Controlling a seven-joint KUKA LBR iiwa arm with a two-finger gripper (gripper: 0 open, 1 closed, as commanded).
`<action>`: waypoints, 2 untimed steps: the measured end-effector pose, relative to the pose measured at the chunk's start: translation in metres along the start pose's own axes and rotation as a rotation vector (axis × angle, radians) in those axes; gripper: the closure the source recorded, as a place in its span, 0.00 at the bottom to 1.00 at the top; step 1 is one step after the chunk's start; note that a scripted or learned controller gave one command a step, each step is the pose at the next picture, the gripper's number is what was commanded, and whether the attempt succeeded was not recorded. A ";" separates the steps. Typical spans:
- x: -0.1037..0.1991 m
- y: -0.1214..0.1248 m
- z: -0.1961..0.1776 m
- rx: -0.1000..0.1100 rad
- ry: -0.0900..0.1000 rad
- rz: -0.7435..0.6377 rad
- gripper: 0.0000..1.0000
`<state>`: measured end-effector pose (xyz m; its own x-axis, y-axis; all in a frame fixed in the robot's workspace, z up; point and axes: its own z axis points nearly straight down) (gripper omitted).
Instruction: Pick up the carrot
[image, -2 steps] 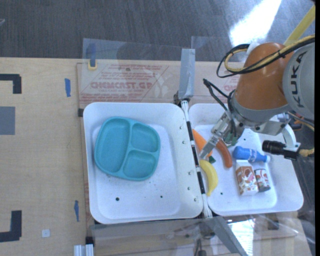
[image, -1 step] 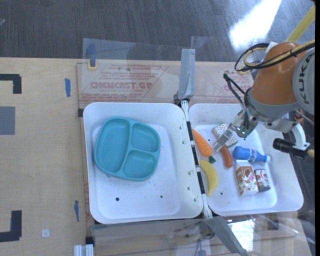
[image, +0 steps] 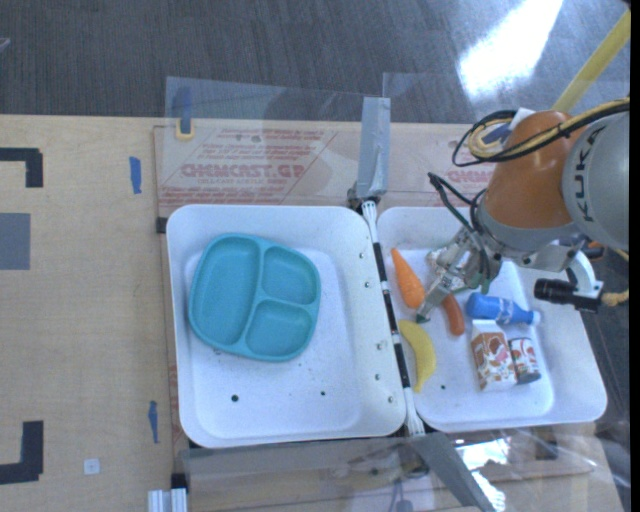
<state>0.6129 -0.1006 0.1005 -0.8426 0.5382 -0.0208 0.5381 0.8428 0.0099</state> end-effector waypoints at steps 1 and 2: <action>-0.003 0.001 -0.012 -0.006 -0.011 0.004 1.00; 0.002 0.003 0.012 0.010 0.010 0.469 1.00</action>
<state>0.6130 -0.0964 0.0886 -0.5089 0.8608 -0.0069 0.8608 0.5090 0.0063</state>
